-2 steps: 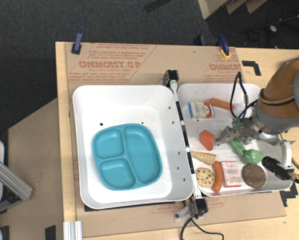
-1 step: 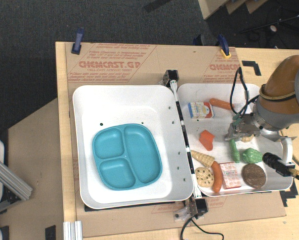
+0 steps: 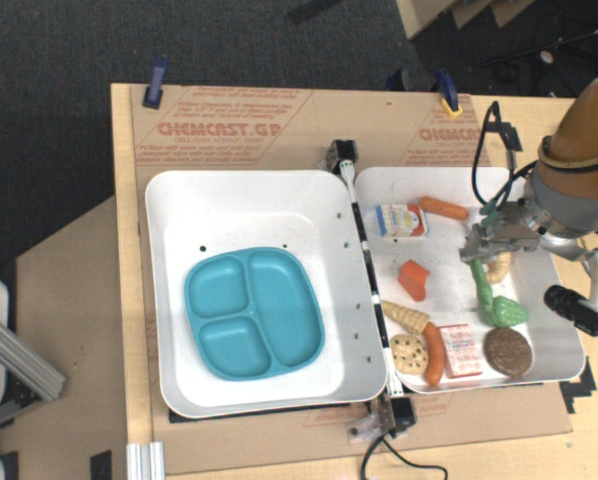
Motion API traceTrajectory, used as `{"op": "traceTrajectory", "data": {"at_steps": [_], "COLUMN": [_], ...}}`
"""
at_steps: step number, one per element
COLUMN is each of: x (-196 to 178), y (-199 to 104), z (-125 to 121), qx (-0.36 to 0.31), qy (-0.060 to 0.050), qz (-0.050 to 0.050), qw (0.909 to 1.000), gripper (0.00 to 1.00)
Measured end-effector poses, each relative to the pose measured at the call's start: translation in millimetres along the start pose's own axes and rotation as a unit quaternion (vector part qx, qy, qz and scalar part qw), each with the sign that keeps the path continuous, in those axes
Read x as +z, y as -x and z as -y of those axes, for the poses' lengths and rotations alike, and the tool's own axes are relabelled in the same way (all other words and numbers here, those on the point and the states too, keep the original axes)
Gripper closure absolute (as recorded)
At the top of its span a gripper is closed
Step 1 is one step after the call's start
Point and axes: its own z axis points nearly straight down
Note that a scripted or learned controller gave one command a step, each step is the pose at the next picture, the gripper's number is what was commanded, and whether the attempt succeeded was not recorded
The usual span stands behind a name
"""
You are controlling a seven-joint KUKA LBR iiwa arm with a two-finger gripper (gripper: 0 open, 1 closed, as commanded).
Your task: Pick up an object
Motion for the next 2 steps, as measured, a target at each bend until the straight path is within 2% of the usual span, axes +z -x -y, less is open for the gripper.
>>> {"op": "traceTrajectory", "data": {"at_steps": [1,2], "x": [-43,-35], "y": [-84,-116], "z": [-76,-86], "qx": [-0.005,-0.001], "qy": [0.002,-0.002], "qz": [-0.002,-0.001], "qw": [1.0,1.0], "gripper": [1.0,1.0]}}
